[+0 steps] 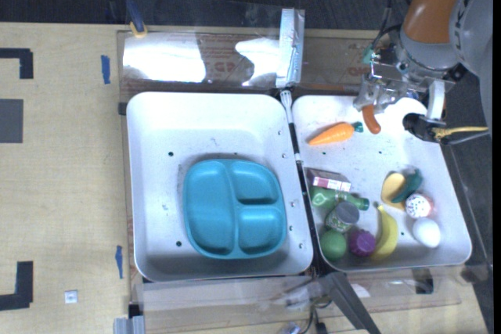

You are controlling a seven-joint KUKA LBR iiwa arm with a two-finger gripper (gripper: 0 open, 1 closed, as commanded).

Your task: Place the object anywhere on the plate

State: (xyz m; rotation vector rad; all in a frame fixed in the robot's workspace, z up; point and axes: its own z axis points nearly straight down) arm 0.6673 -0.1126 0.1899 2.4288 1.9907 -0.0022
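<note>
In the left bin [156, 137] a blue divided plate [233, 207] is set, nothing yet on it. Across the wall between the bins, at the far end of the right bin [368, 162], a carrot [333, 134] is laid slantwise. Just right of its thick end a small orange-red piece [371, 120] is seen, and it is taken to be the object (a toy sausage, by its look). It is judged light, stiff and smooth, so it is best taken across its short middle. The gripper [374, 99] is placed directly at the piece's far side, seemingly touching it. Whether the claw is wide, narrow or closed on the piece cannot be told.
</note>
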